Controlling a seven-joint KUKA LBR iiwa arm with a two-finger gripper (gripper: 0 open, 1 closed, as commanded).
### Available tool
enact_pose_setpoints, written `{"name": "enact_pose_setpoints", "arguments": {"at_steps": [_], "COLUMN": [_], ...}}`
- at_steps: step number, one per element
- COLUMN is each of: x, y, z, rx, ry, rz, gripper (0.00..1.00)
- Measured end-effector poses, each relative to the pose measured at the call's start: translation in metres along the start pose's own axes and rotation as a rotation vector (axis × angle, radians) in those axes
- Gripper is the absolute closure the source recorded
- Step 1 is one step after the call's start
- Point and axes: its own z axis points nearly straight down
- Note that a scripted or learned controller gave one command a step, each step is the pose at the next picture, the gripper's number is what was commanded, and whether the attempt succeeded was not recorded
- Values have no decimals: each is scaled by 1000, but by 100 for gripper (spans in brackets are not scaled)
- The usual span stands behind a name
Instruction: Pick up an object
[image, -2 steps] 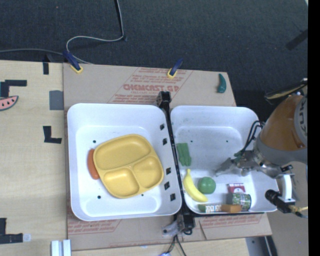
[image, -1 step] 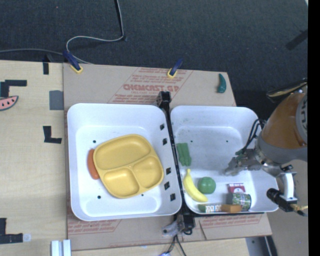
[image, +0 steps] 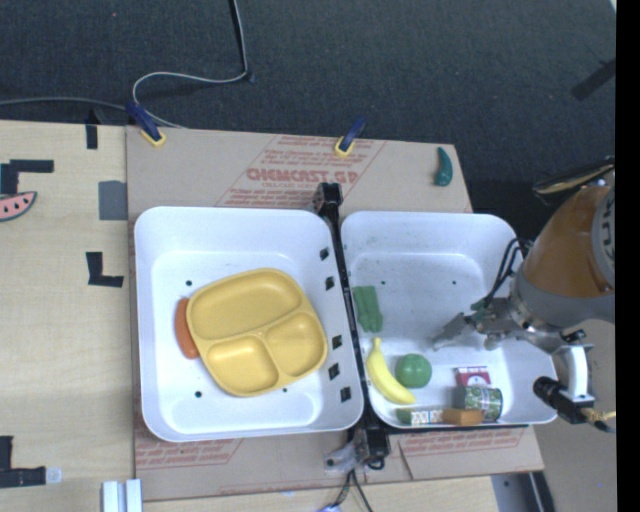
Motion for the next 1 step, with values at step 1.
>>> {"name": "enact_pose_setpoints", "arguments": {"at_steps": [1], "x": [1], "y": [0], "z": [-9], "rx": [1], "ry": [2], "rz": [-1], "gripper": [100]}}
